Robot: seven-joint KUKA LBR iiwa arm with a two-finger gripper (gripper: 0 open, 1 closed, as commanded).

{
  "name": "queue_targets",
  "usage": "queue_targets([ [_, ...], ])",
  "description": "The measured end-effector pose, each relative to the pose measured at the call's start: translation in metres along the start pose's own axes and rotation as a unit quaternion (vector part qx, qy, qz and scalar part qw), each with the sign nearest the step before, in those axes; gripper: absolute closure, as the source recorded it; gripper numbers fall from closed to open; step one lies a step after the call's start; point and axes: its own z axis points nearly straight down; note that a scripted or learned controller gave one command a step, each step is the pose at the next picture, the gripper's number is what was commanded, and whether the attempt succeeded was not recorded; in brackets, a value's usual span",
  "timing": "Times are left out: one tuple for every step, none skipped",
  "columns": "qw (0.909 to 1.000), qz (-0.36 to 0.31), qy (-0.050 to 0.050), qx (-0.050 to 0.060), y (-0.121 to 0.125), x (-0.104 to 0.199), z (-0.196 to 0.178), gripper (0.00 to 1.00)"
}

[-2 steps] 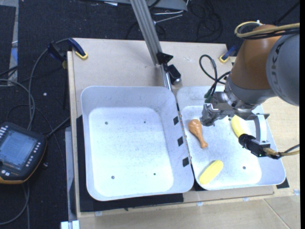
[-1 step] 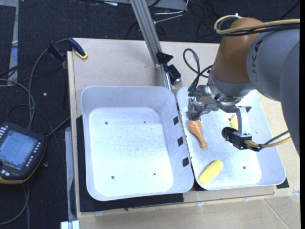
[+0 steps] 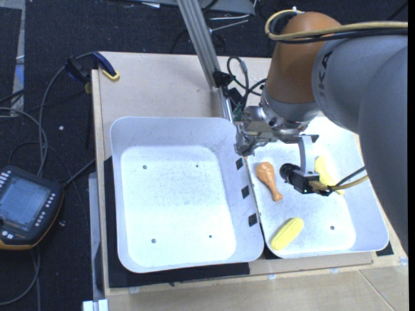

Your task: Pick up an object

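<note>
I judge the orange plastic toy drumstick (image 3: pixel 268 179), lying near the right white bin's (image 3: pixel 363 229) left wall, light, stiff and slick, best pinched across its narrow shank. I cannot tell how my jaws stand.

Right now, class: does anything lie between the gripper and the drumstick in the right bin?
Nothing visible does. The gripper hangs at the bin's left wall, just up-left of the drumstick; bare bin floor lies between.

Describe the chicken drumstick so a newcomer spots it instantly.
Look in the right-hand white bin, below the arm's wrist. The toy drumstick lies near the bin's left wall. It is orange-brown with a bony handle; the corn cob and the other item are yellow.
</note>
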Motion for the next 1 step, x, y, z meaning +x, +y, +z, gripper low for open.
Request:
queue_targets([
  [1.0000,0.000,0.000,0.000,0.0158,0.0397,-0.0020,1.00],
])
